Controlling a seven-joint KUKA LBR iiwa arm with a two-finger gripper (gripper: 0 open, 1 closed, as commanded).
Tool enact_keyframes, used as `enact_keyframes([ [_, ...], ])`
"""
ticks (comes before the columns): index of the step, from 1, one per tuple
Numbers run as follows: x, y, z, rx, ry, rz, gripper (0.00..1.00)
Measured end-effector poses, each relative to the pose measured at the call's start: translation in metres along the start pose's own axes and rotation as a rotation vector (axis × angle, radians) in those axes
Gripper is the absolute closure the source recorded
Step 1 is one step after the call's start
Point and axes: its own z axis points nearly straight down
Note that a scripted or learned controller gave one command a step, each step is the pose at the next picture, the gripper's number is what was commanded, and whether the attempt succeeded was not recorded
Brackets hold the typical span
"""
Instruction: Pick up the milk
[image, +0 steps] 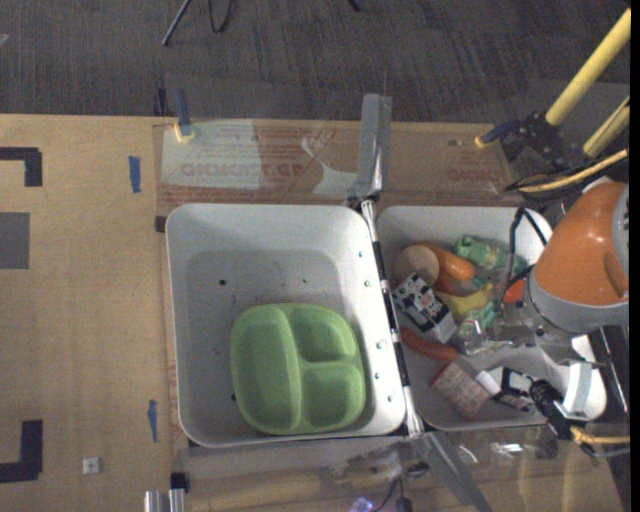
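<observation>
- White-and-black milk carton (421, 301) lies tilted near the right bin's (480, 418) left wall, not yet lifted.
- Judged step: approach. The gripper (490, 335) hangs just right of the carton; whether it is released or clenched I cannot tell.
- Next it must centre over the carton.
- Toy foods crowd this bin; a green tray (297, 368) fills the left bin (260, 235).

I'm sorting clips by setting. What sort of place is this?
Probably a robotics lab bench. Two shallow white plastic bins sit side by side on a brown board marked with blue tape strips, and a grey arm with an orange band reaches over toy food.
</observation>
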Motion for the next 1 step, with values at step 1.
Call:
enact_keyframes([
  [1, 0.0354, -0.0108, -0.0614, 0.0, 0.001, -0.148, 1.0],
])
